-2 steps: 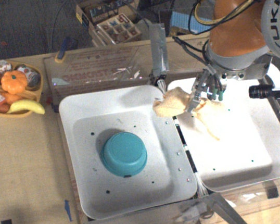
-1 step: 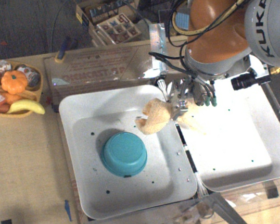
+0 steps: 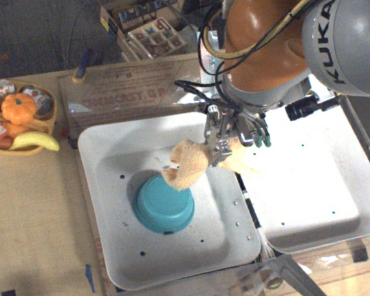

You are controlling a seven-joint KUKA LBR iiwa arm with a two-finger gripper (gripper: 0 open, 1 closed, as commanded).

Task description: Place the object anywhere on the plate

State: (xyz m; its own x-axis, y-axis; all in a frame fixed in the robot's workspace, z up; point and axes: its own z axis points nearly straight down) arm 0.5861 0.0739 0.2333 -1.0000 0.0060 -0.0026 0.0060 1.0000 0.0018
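A teal round plate lies in the left white bin, toward its middle. A tan plush toy hangs just above the plate's upper right rim. My gripper reaches in from the right and is shut on the toy's right side. The toy's lower edge overlaps the plate's rim in this view; whether it touches the plate I cannot tell. The grey arm with its orange band rises to the upper right.
The right white bin sits beside the left one, sharing a middle wall. A basket of toy fruit stands at the far left on the bench. Boxes and cables crowd the back behind the bins.
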